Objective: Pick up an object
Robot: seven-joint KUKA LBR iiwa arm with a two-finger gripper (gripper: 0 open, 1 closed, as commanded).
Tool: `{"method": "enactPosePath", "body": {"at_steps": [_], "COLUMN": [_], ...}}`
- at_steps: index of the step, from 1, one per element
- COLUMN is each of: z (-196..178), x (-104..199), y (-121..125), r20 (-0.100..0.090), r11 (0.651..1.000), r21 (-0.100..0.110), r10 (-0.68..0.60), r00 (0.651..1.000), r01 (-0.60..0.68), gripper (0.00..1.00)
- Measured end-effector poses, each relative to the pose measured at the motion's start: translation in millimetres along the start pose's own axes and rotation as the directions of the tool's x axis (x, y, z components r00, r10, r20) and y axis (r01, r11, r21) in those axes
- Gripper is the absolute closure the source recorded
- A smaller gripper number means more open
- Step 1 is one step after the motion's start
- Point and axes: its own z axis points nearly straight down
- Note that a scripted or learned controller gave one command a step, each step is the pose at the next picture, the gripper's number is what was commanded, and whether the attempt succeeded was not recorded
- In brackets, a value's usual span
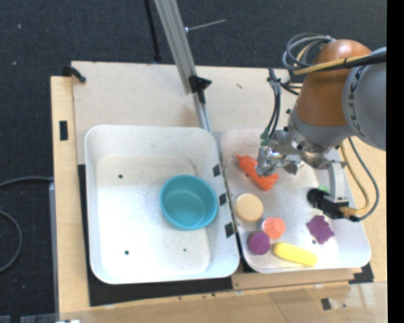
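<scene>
- The grey arm (337, 106) with its orange band reaches in from the right and hangs over the right bin (353, 247).
- The hand (268, 169) sits low at the far left part of that bin, directly upon an orange carrot-shaped toy (254, 172).
- The hand's fingers appear clamped on the carrot toy: the toy's lower end shows between and just beneath the metal fingertips, while its upper end sticks out toward the bin's dividing wall.
- Nearer the front of the right bin lies a tan round piece (249, 208), just beside the bins' shared edge.
- In front of it sit a small orange-pink round toy (274, 227) and a purple ball (258, 243), close together.
- A yellow banana-like toy (295, 254) lies along the front rim, just right of the purple ball.
- A purple knobbly toy (320, 228) rests toward the right side, near a black fitting (323, 201) with cables.
- The left bin (121, 160) holds a blue bowl (188, 202), upright, near its right wall.
- Both bins rest side by side on the pale wooden desk (121, 93).
- A slanted metal pole (178, 39) rises from the desk behind the bins.
</scene>
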Motion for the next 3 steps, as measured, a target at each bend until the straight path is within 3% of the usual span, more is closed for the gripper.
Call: {"method": "enactPosePath", "body": {"at_steps": [3], "z": [-13], "x": [148], "y": [-36], "r20": [-0.001], "r11": [1.0], "r21": [0.002], "r10": [-0.001], "r00": [1.0], "r01": [0.001], "gripper": [1.0]}}
